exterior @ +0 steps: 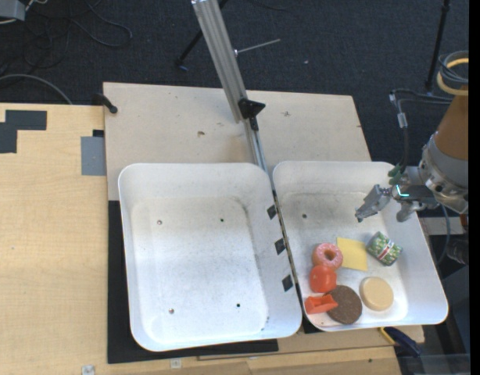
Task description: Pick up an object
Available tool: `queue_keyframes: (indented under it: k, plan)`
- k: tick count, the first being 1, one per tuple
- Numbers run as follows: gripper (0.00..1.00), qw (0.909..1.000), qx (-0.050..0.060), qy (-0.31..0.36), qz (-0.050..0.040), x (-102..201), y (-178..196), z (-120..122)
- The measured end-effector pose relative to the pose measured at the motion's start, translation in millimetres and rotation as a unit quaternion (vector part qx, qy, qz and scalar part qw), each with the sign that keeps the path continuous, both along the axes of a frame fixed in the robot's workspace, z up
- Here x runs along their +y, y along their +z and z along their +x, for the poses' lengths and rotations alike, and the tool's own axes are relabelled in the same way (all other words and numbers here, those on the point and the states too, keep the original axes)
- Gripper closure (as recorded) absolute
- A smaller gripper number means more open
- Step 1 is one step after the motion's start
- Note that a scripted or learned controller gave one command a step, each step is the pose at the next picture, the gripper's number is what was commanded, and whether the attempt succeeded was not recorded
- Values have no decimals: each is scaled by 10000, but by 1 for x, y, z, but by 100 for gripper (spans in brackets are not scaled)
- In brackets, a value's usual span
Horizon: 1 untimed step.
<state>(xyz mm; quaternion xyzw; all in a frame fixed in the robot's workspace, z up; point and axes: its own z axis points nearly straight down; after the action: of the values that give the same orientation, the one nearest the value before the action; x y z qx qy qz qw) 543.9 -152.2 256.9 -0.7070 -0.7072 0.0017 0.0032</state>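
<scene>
My gripper (pixel 387 207) hangs over the upper right part of the right bin (pixel 318 182), its two grey fingers spread open with nothing between them. Below it lie the objects: a green and white wrapped item (pixel 384 248) just under the gripper, a yellow flat slice (pixel 352 253), a pink ringed doughnut (pixel 327 254), a red tomato-like piece (pixel 322 279), an orange-red piece (pixel 320 304), a dark brown round patty (pixel 346 305) and a tan round disc (pixel 377 294).
The left bin (pixel 193 248) lies beside the right one, with a row of black clips (pixel 277 244) along the shared divider. A slanted aluminium bar (pixel 224 61) rises behind the bins. A wooden bench top (pixel 44 233) extends to the left.
</scene>
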Motion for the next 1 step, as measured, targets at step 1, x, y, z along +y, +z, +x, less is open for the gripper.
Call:
queue_keyframes:
  k: [1]
  plan:
    - [0, 10000, -21, -10, -5, -1, 2, 1]
